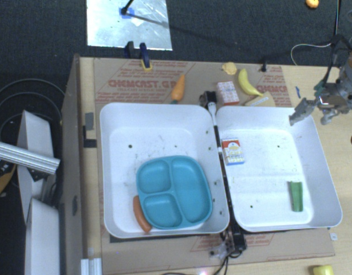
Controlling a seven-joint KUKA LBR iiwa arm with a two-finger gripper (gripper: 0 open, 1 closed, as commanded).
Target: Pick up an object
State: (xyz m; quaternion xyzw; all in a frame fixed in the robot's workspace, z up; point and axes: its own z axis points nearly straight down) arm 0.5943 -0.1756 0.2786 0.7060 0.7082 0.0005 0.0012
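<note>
Green block [295, 196]: lies in the right bin [267, 216], near its right wall and toward the front; its long axis runs front to back, almost parallel to that wall.
Small box [233, 151]: rests in the same bin by the left wall, well apart from the green block; long axis front to back; red and white top with a blue strip at the near end; the print is too small to read.
Blue tray [173, 191]: three compartments, sits in the left bin [121, 148], toward the front.
Sausage [141, 213]: orange-brown, lies just beside the tray's front left corner, tilted, long axis roughly front to back.
Gripper [311, 110]: hangs over the right bin's far right corner, well apart from the green block; nothing is seen between its fingers, and whether they are spread or closed cannot be told.
Cardboard [135, 82]: lies under both bins; red letters read "CHEMCAST", upside down.
Behind the bins: a carrot [178, 88], a patterned box [228, 93], a banana [247, 83].
Floor: a shiny metal sheet [128, 17] and a small orange ball [312, 2].
</note>
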